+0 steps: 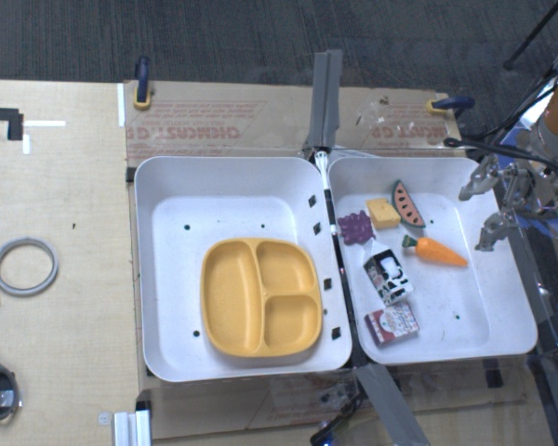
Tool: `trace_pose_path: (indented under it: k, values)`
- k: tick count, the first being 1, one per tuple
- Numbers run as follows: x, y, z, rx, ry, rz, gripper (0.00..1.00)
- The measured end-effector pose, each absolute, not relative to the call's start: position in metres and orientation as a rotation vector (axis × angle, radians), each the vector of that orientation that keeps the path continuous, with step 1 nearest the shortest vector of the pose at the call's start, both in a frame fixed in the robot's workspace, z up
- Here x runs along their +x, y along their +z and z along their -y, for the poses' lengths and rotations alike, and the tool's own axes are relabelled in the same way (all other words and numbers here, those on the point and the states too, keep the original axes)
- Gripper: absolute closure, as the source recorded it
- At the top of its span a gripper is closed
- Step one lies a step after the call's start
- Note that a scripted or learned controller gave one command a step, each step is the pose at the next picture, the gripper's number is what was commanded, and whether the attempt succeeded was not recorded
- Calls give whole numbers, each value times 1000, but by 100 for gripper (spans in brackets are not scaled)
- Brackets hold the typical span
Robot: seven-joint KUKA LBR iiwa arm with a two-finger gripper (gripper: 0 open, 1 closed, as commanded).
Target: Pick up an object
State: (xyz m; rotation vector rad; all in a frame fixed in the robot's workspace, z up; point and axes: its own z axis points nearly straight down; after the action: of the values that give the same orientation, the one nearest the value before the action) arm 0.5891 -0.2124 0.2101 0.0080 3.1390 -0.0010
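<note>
Orange carrot (440, 252) lies near claw (484, 214), apart, toward bin centre.

White bins (167, 277), a yellow plate (260, 297), purple grapes (355, 228), an orange carrot (441, 253), a red melon slice (407, 204) with black seeds

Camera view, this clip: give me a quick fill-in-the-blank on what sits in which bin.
1. The yellow divided plate lies in the ____ bin.
2. The plate has ____ compartments.
3. The carrot lies in the ____ bin.
4. Between the purple grapes and the watermelon slice lies a yellow ____ piece.

Missing words: left; three; right; cheese
</note>
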Motion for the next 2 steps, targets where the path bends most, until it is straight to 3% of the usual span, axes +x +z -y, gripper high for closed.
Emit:
trace_pose_path:
  k: [1,2]
  values:
    - [621,95,221,167,-3,-3130,0]
    - [622,105,219,157,-5,-3127,100]
